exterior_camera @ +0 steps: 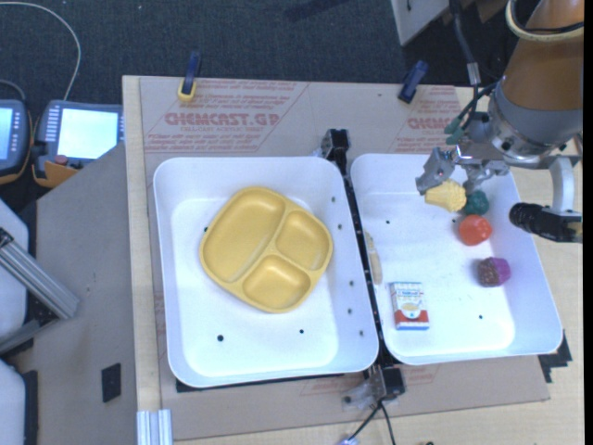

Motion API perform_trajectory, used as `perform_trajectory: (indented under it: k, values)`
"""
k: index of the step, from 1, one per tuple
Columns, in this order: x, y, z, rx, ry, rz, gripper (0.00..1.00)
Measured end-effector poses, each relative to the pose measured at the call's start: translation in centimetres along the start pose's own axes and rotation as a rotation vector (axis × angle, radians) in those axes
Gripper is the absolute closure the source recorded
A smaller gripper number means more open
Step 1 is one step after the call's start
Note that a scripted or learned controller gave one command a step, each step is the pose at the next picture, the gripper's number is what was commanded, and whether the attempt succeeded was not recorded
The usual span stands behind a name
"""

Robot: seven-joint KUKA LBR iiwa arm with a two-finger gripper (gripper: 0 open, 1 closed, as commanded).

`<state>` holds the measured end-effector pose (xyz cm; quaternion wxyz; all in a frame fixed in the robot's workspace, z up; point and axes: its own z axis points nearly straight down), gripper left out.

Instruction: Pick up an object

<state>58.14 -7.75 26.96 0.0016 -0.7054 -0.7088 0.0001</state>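
Observation:
My gripper point(458, 180) hangs over the far part of the right bin point(445, 341), open, its fingers spread just above a pale yellow toy food piece point(447, 197). Nothing sits between the fingers. A small green item point(478, 201) lies right beside the yellow piece, partly under the gripper. A red tomato-like ball point(474, 231) and a purple lump point(493, 270) lie nearer the bin's right side. A small red and white carton point(410, 305) lies flat toward the bin's front.
The left bin point(185, 323) holds a yellow divided plate point(267, 247). A black clamp point(335, 143) sits between the bins at the far edge. The arm's orange band point(554, 35) rises at the top right.

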Motion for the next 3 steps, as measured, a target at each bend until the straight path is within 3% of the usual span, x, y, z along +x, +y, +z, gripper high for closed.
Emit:
perform_trajectory:
  k: [1, 3]
  values:
    - [4.9, -1.1, 0.4, 0.001, 0.000, -0.001, 1.00]
    - [15.2, -0.6, 4.2, 0.003, 0.000, 0.000, 1.00]
